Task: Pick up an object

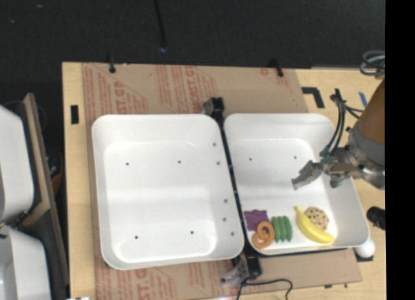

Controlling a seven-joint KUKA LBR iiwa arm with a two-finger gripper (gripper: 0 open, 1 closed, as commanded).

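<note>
Along the front of the right bin (272,133) lie a purple piece (255,218), an orange ring (264,234), a green ribbed piece (281,228), a yellow banana (312,229) and a brown speckled cookie (316,216). My gripper (320,177) hangs over the right side of this bin, just above and behind the cookie and banana. It is open, one grey finger (303,177) reaching left, and nothing sits between the fingers.
The left bin (104,162) sits flush against the right one, a black clip (213,106) at their back joint. Cables run behind the wrist (366,120) at the right. White containers (13,162) stand off the bench's left edge.
</note>
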